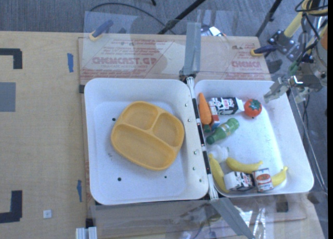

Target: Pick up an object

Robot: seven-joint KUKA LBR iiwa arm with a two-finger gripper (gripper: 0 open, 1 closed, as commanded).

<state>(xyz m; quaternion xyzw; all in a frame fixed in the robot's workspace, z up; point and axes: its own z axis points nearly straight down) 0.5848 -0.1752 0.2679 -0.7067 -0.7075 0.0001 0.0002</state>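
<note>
The tool hangs at the upper right corner of the right bin, its grey metal tip sitting over the bin's rim (the wrist and cabling above it are a cluttered tangle). Whether it is open or closed cannot be told at this size, and nothing can be seen in its grip.

Nearest to the tool, just to its left and slightly below, lies a red tomato with a green stalk. Further left again, touching or nearly touching the tomato, is a small black-and-white carton lying on its side, and beyond that an orange carrot along the bin's left wall. Below the carton, down and to the left of the tool, a green bottle lies tilted.

Well below the tool, at the bin's near end, several things crowd together: a yellow banana, a second black-and-white carton, a small red-labelled can, and more yellow fruit at either side of them.

Far to the tool's left, the left bin holds a yellow divided plate lying flat, well apart from everything in the right bin. Both bins rest on the bench.
</note>
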